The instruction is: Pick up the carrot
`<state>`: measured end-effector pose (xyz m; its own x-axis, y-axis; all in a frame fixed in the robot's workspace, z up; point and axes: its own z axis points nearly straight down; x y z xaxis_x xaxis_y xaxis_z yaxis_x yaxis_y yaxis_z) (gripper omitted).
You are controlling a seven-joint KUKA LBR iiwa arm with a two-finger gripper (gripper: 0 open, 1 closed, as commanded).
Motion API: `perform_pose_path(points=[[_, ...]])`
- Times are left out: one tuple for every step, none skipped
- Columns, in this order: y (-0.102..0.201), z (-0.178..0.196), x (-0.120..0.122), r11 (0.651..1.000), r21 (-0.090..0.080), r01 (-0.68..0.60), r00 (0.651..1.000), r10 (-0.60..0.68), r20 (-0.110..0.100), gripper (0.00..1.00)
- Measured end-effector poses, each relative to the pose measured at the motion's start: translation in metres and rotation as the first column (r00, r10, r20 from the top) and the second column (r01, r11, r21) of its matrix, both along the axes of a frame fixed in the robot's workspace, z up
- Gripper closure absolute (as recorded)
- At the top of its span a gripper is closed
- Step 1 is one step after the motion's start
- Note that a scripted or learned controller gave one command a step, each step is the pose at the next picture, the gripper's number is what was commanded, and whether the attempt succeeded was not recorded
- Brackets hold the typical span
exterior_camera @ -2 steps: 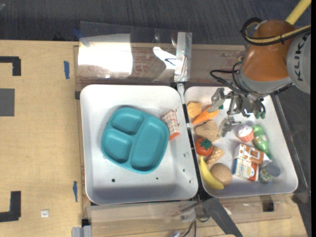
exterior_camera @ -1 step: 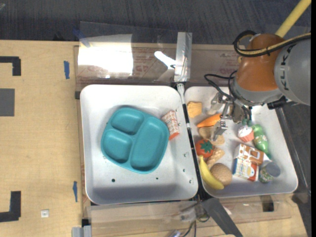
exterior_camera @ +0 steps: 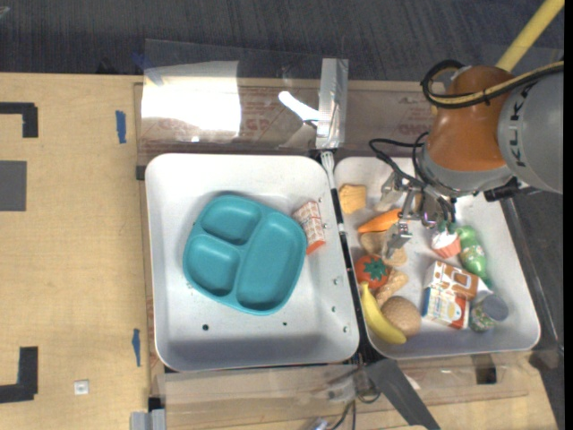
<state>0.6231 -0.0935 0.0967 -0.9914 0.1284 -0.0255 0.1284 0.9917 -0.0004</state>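
Note:
The carrot [exterior_camera: 378,222] is a small orange piece lying in the upper left part of the right bin [exterior_camera: 524,325], just below a pale yellow chunk [exterior_camera: 353,197]. My gripper [exterior_camera: 410,220] hangs low over the bin, right at the carrot's right end, with the orange-banded wrist [exterior_camera: 466,119] above it. From this angle the carrot's right tip runs under the gripper body, and I cannot tell whether it is touched or held.
Crowded around the carrot are a red strawberry [exterior_camera: 372,270], a banana [exterior_camera: 380,319], a brown potato [exterior_camera: 403,312], a juice carton [exterior_camera: 448,294], a green vegetable [exterior_camera: 472,253] and a small can [exterior_camera: 491,310]. The left bin [exterior_camera: 170,330] holds a teal divided plate [exterior_camera: 243,251] and a small packet [exterior_camera: 311,225].

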Motion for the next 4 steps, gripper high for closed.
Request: perform_pose_path(points=[[0.001, 0.014, 0.004, 1.000, -0.001, -0.002, 1.000, 0.002, 0.013, 1.00], [0.078, 0.095, 0.013, 0.997, 0.006, 0.074, 0.997, -0.074, -0.009, 1.00], [0.109, 0.089, -0.058, 0.986, 0.006, 0.167, 0.986, -0.167, -0.022, 1.00], [0.052, 0.089, -0.066, 0.991, 0.003, 0.136, 0.991, -0.135, -0.022, 1.00]])
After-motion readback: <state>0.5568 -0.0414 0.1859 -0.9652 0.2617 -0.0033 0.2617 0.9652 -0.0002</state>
